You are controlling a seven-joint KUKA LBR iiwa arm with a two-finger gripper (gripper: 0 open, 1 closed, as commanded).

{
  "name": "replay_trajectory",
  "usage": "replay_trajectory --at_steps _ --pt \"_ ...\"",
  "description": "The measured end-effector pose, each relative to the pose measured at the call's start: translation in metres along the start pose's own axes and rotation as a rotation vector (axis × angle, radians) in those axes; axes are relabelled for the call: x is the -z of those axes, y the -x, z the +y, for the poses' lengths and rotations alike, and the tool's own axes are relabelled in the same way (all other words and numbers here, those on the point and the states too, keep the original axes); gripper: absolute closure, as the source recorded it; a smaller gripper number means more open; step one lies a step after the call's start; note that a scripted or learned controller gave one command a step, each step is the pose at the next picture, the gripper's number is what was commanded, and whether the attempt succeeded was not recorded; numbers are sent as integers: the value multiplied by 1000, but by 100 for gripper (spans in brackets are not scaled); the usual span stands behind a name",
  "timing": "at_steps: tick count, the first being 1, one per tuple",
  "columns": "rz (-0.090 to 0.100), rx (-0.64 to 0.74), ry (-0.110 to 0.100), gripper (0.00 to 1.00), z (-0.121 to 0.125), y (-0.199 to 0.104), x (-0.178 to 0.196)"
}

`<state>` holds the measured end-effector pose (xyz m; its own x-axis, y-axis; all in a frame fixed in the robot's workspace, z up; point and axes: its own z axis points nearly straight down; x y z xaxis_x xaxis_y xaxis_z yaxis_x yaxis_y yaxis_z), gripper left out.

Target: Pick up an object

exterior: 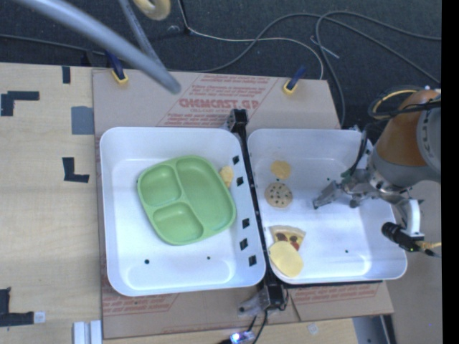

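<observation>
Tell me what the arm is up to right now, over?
Gripper low in right bin, holding nothing. Cookie sits just left of it, untouched. Nothing lies between them.

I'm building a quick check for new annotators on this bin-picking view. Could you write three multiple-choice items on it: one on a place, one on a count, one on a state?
1. Where does the green divided plate lie?
A. In the left bin
B. In the right bin
C. On the cardboard outside the bins

2. How many compartments does that plate have?
A. Two
B. Three
C. Five

3. What is the state of the tool?
A. Gripping the plate
B. Over the right bin, holding nothing
C. Lifting the cookie

Key:
1. A: the plate sits inside the left bin, beside the divider.
2. B: two hollows show along its upper side and one along its lower.
3. B: the tool hangs over the bare floor of the right bin, apart from the chocolate-chip cookie, with nothing between its tips.
</observation>
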<state>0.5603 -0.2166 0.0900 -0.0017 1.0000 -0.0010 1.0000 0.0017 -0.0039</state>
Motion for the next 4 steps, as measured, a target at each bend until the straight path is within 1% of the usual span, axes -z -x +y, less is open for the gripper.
replay_trajectory --at_steps 1,2,3,4 --pt "1 1 2 100 1 -1 13" --pt "0 -1 7 100 -5 1 58" --pt "-1 1 10 100 4 -3 116" --pt "0 0 6 100 5 -4 136"
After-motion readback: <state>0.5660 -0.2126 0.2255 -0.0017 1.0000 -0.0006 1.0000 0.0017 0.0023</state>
